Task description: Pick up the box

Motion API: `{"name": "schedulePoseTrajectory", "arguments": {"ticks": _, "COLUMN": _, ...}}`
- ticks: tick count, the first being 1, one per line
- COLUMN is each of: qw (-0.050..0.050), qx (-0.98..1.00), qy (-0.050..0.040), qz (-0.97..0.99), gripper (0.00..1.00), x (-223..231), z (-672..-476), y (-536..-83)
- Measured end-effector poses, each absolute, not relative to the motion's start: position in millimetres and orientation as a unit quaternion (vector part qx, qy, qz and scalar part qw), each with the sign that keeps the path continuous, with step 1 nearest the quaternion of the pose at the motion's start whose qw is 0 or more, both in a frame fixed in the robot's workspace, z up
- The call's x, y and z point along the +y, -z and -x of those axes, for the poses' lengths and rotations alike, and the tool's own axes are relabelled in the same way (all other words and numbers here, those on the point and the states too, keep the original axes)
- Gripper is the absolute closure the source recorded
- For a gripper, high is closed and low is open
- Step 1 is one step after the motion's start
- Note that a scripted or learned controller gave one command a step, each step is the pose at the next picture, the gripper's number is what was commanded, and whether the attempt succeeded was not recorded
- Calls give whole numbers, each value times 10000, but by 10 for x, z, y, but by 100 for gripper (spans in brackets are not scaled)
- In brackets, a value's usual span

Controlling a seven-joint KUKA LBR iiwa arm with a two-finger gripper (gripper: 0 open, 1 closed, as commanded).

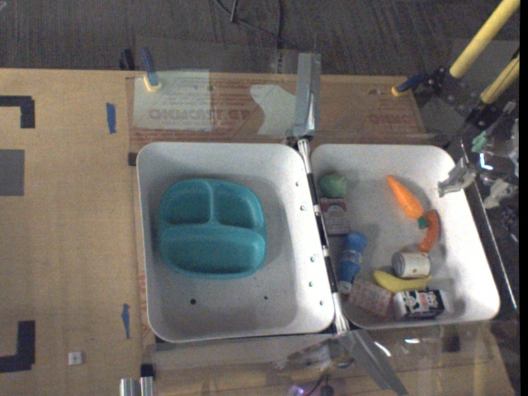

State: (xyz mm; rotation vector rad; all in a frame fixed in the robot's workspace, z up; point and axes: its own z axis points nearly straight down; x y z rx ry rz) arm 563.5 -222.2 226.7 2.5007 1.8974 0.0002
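Observation:
Three box-like items lie in the right bin [487,295]. A small red and white box [335,217] sits against the bin's left wall. A pinkish carton [371,299] lies at the front, and beside it on the right is a white and dark carton [425,304]. My gripper [456,178] hangs over the bin's right rim at the back, well away from all three boxes, with nothing seen in it.
The right bin also holds a green ball [333,184], a blue bottle [352,258], an orange carrot [405,196], a red-orange vegetable [429,231], a can [411,264] and a banana [400,281]. A teal divided plate [212,227] lies in the left bin [157,172].

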Motion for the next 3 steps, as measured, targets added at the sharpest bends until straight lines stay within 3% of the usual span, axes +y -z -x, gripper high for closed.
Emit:
{"name": "schedulePoseTrajectory", "arguments": {"ticks": 1, "qw": 23, "qx": 6956, "qy": -4, "qz": -7184, "gripper": 0, "x": -2017, "z": -5666, "y": -2451}}
{"name": "schedulePoseTrajectory", "arguments": {"ticks": 2, "qw": 5, "qx": 7094, "qy": -2, "qz": -7048, "gripper": 0, "x": -1138, "z": -6441, "y": -1439}}
{"name": "schedulePoseTrajectory", "arguments": {"ticks": 3, "qw": 23, "qx": 6946, "qy": -6, "qz": -7194, "gripper": 0, "x": -1945, "z": -6134, "y": -1821}}
